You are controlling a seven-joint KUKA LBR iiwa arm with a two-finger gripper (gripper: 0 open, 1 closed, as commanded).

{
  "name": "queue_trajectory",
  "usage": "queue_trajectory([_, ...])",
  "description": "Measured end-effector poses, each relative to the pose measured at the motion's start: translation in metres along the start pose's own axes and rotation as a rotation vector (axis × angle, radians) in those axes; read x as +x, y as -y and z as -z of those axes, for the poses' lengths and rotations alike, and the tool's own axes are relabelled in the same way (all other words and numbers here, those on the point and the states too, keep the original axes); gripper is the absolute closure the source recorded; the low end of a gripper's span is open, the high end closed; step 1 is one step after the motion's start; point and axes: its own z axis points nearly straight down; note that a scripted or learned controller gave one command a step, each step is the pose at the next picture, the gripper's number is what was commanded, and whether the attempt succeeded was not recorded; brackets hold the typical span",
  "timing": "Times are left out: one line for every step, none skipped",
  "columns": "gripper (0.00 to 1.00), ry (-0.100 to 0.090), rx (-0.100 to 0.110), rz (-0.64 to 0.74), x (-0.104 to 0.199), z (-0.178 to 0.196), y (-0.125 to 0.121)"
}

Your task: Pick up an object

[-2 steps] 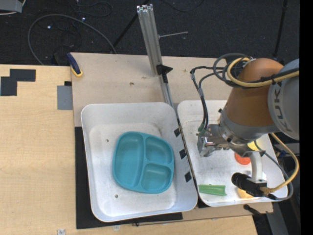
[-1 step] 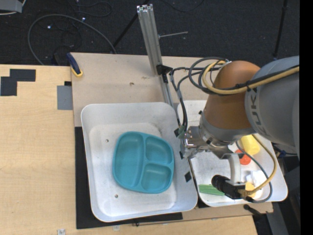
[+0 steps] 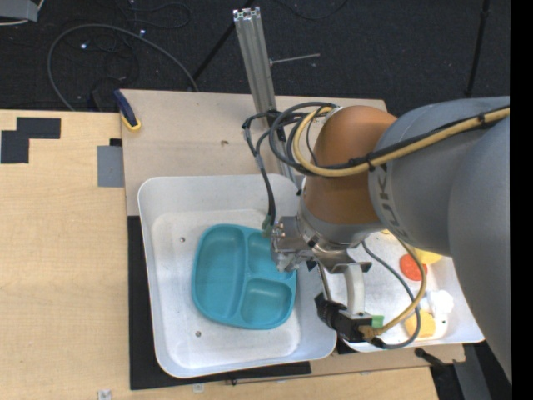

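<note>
In left bin (image 3: 158, 265), unlabelled teal tray (image 3: 237, 277)

Robot lab: cabled arm (image 3: 416, 182), bench (image 3: 58, 248)

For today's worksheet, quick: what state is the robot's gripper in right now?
Gripper: cannot be told; it sits at the right edge of the teal divided plate in the left bin.

Light wooden bench (image 3: 58, 248), dark cabled floor (image 3: 125, 32)
</note>
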Motion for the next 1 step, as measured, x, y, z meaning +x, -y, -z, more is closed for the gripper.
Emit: queue_trajectory([0.0,0.002,-0.001,-0.003,-0.0023,0.0005,-0.0001])
